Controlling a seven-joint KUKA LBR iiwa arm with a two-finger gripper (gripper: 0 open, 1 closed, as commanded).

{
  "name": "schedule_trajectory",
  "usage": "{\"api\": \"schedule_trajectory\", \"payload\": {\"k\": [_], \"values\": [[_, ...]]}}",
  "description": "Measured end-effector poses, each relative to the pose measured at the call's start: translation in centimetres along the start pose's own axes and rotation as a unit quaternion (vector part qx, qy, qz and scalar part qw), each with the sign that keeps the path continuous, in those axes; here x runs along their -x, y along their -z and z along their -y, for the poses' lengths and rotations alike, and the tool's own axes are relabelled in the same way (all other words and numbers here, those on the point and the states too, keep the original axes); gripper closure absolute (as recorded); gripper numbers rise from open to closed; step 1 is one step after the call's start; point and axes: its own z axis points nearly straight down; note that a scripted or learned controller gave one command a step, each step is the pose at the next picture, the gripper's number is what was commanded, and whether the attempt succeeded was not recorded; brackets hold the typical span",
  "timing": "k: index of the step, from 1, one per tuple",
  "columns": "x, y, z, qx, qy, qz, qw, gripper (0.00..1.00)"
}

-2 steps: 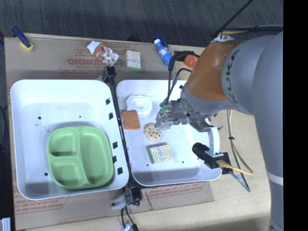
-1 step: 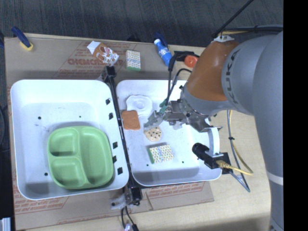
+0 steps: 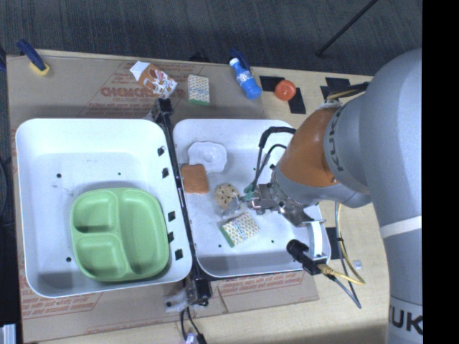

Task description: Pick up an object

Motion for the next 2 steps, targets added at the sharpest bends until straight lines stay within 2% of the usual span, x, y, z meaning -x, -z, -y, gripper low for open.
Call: {"api": "schedule_trajectory", "payload": {"k": [1,2], "values": [[-0.1,1.0,0.0,-0.001,0.002,-0.001,1.0000,1.00],[-1.7,10.9,2.9,0.002,0.001,0.000,1.0000,1.00]]}}
